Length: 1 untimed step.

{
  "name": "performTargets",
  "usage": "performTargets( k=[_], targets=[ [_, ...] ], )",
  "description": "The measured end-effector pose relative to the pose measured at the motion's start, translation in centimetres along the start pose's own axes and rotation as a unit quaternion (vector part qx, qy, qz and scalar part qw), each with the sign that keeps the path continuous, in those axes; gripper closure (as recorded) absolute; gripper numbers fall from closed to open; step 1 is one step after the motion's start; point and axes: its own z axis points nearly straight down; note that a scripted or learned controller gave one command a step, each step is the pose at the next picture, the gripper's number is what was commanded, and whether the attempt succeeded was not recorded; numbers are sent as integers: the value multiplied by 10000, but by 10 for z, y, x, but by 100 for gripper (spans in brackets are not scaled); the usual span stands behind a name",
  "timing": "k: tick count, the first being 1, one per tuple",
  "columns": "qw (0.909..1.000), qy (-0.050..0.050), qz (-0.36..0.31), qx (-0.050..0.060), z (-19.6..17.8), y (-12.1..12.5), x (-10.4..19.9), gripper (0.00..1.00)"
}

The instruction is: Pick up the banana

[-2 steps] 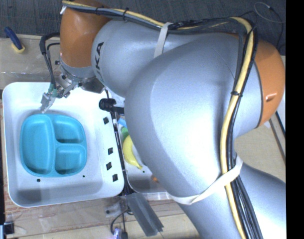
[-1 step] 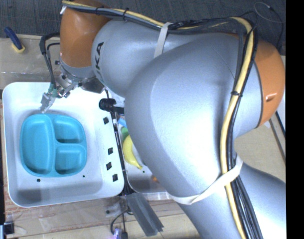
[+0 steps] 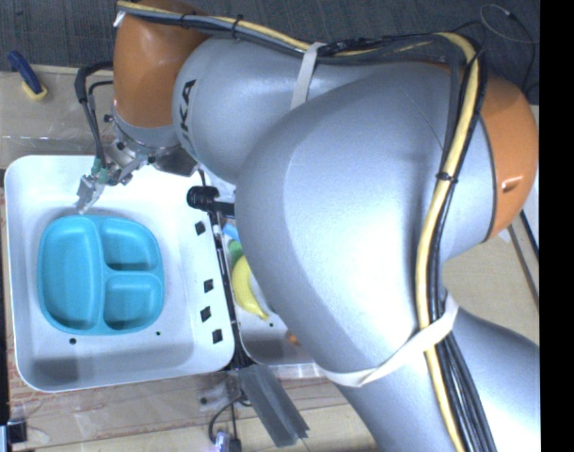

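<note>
Camera view from above gives me the arm (image 3: 362, 205) sprawled across most of the right bin (image 3: 259, 342), reaching in from the right. Its claw (image 3: 87, 194) hangs over the far edge of the left bin (image 3: 33, 365), just above the rim of a blue divided tray (image 3: 101, 273) that lies flat in that bin. I see nothing between the claw's tips, and from this angle I cannot tell whether it is wide or narrow. The banana (image 3: 247, 292) lies in the right bin, close to the wall that separates the two bins, partly hidden under the arm's grey body; a bit of something green (image 3: 234, 249) sits just beyond it. Claw and banana are well apart, in different bins. On the bench (image 3: 14, 102) at top left lies a small blue and yellow object (image 3: 26, 73).
</note>
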Motion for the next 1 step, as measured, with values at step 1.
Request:
performTargets(
  k=[1],
  targets=[
    [10000, 0, 0, 0, 0, 0, 0, 0]
  ],
)
